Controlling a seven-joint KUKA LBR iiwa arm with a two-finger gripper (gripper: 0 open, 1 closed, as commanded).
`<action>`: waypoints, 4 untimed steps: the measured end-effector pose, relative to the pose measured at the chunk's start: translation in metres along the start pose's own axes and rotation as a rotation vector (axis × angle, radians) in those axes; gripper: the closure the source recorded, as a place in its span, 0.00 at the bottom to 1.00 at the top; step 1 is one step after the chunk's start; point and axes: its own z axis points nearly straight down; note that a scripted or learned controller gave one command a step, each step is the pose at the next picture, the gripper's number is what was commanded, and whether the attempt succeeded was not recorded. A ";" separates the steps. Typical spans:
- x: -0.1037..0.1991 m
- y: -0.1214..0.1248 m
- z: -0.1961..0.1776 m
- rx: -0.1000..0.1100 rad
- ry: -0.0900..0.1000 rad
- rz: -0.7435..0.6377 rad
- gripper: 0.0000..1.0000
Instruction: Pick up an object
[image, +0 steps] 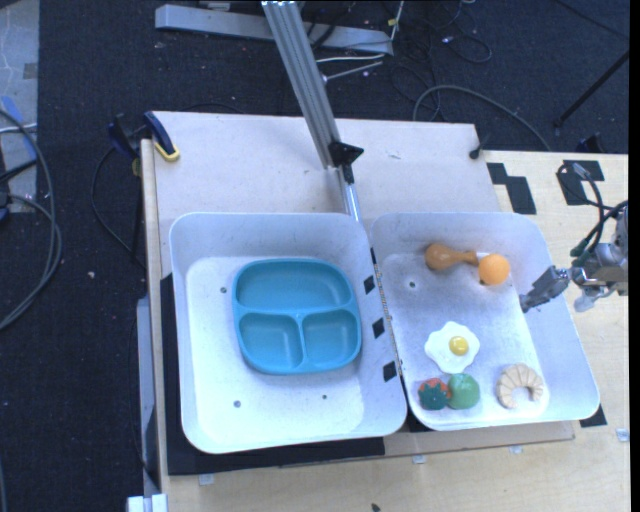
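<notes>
The right bin (560, 340) holds several toy foods: a drumstick (447, 258) and an orange (493, 269) at the back, a fried egg (452, 346) in the middle, a red and green vegetable piece (448, 392) and a croissant (521, 385) at the front. My gripper (545, 288) hangs at the bin's right edge, to the right of the orange, a dark finger pointing down-left. Nothing shows between its fingers.
The left bin (200, 400) carries a blue three-compartment tray (297, 315). A slanted metal pole (310, 85) rises from between the bins at the back. Black markers sit on the bench at the far right.
</notes>
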 end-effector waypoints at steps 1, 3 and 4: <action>0.001 0.002 -0.006 -0.010 -0.003 -0.004 0.00; -0.007 -0.004 0.096 -0.011 -0.002 -0.002 0.00; -0.007 -0.010 0.141 -0.006 -0.001 -0.002 0.00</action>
